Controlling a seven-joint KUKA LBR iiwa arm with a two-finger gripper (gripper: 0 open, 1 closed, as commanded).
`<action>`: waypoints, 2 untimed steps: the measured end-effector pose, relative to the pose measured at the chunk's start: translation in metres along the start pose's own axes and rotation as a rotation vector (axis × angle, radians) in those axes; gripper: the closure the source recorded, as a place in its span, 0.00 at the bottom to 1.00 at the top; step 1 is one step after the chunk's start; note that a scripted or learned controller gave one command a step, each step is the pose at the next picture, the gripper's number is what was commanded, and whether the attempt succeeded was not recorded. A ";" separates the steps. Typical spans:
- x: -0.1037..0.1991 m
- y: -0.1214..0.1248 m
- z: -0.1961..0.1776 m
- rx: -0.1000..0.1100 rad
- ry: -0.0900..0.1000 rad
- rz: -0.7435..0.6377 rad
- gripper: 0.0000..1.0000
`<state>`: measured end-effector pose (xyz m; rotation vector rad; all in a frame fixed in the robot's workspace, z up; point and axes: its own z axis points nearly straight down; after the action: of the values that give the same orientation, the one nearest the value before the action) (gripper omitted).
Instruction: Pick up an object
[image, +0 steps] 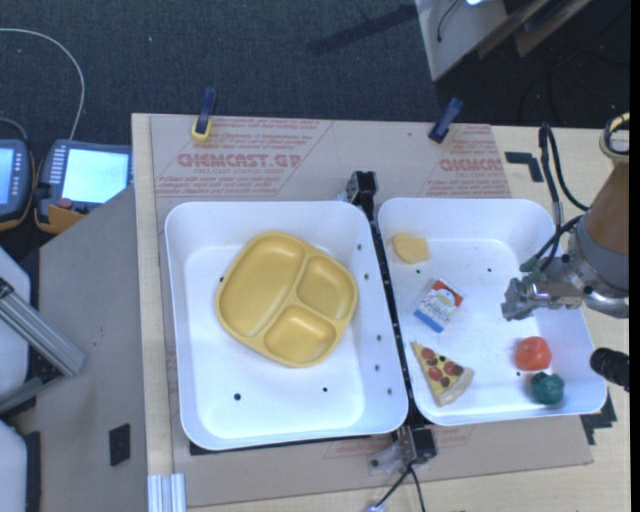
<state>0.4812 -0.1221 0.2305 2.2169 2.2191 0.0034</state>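
Two white bins side by side on a brown board: left bin (190, 300), right bin (480, 225).

In the left bin, a yellow tray (287, 297) with three compartments, lying flat near the middle.

In the right bin, five small things, all apart from one another:
- yellow block (410, 248) near the far left corner
- small carton (438, 305), blue, white and red, about the middle
- pizza slice (441, 372) near the front left, tilted against the bin's wall
- red ball (533, 352) towards the front right
- green thing (547, 388) just in front of the ball, near the front right corner; shape too small to tell

Gripper (524, 298) at the right side of the right bin, above the bin floor, behind the ball and to the right of the carton. Nothing visible between the fingers; spread or pressed together, cannot tell. Grey arm (608, 250) entering from the right.
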 end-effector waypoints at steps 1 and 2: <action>0.058 0.010 -0.003 0.002 0.002 -0.002 1.00; 0.108 0.020 0.003 0.003 0.001 -0.002 1.00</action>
<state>0.5014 -0.0141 0.2271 2.2167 2.2241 0.0014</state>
